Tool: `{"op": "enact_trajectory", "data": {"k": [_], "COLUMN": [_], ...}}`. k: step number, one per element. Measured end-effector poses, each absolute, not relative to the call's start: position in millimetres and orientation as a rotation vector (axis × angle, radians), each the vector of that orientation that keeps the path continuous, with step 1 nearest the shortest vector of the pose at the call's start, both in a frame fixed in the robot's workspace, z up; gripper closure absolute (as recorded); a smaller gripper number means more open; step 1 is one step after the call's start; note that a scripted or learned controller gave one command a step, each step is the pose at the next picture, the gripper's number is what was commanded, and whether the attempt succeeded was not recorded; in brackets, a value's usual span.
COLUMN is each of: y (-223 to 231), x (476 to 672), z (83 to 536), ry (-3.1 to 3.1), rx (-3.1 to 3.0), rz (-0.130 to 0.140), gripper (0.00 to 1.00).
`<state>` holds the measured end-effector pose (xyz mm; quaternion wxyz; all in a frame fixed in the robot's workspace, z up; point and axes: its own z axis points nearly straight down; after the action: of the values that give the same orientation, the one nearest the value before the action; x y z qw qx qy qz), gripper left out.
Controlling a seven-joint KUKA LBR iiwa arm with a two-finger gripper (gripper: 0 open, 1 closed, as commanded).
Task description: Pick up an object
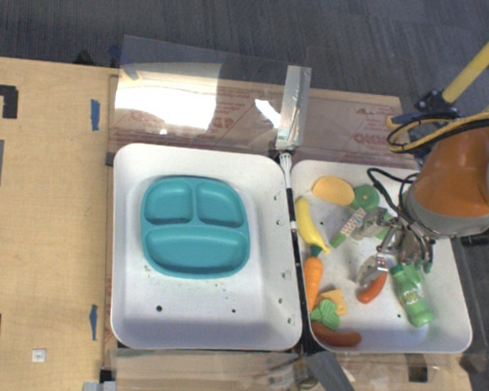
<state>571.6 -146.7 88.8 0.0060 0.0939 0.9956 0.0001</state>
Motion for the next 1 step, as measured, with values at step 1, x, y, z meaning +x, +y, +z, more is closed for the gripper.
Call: {"op": "enact_trajectory", "data": {"k": [1], "y": [-146.1], "x": [575.0], "z": [102.7], "ry": [3.105], "rx": [0.289], "rz": [-0.003], "gripper": [1.0]}}
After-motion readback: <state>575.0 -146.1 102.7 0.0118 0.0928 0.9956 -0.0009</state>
